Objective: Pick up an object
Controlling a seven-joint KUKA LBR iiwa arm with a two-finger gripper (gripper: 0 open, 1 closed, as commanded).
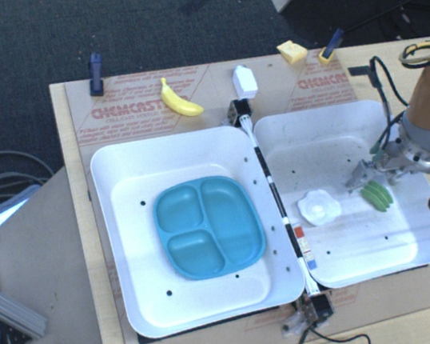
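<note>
Just near-left of gripper (366,177): green object (377,196), long axis slanting near-right. Can't tell jaw state

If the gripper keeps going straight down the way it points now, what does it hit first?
Most likely the green object lying on the right bin's floor, just under the gripper. Depth is hard to judge; it may already be touching.

The gripper (368,175) hangs low in the right bin (329,129), just above a green object (377,196) (white lump (319,208) nearby)
</note>
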